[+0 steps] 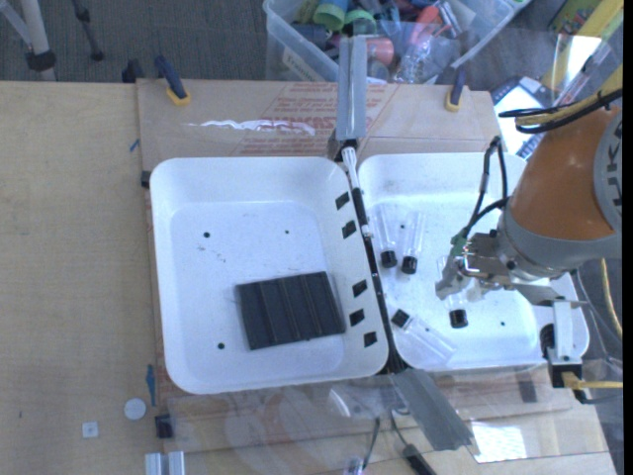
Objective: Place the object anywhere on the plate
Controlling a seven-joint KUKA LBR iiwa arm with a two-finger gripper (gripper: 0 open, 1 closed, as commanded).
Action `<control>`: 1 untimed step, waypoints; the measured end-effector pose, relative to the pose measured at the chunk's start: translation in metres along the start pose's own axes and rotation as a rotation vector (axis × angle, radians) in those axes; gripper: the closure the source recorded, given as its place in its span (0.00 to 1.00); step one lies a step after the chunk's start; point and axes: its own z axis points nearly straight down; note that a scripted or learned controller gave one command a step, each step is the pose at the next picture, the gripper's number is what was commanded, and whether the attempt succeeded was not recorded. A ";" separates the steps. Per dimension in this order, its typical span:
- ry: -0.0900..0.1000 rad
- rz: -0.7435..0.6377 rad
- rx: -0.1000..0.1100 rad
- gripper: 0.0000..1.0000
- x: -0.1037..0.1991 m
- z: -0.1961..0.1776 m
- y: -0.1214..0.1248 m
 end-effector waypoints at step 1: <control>-0.001 -0.380 -0.003 1.00 0.049 0.002 0.091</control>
